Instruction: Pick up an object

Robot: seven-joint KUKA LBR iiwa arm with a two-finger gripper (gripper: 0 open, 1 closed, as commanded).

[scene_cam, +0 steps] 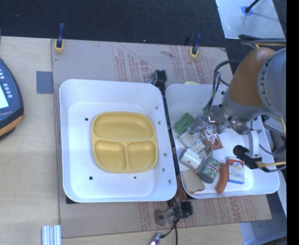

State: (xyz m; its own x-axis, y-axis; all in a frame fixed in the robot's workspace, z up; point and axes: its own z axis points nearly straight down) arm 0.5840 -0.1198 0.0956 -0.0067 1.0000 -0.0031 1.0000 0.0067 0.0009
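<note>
Two white bins sit side by side on a sheet of cardboard (113, 60) laid over the bench (21, 188). The left bin (67, 137) carries a yellow divided plate (123, 141) in its middle, three compartments facing up.

The right bin (272, 187) is where the clutter lies, and the things to be picked are all there. Near its left edge a green item (183, 122) lies at a slant, with a patterned packet (192, 138) just below it and a white block (191, 160) below that. A slice of bread (192, 181) rests in the near left corner. Beside it, toward the near edge, stands a small dark can (209, 169), then a reddish sausage (221, 178) lying almost upright in the view, then a small red and blue carton (235, 170). A brown packet (213, 139) lies around the middle of the bin.

The arm (251, 86) comes in over the right edge of this bin, its orange band big and bright above the wrist. The gripper (210, 120) hangs low over the middle of the bin, right above the brown packet and close to the patterned one. From here I cannot tell whether the pincer is open or closed, nor whether it has hold of anything.

At the bench's left edge lies a control pendant (1, 101) with an orange rim.
</note>
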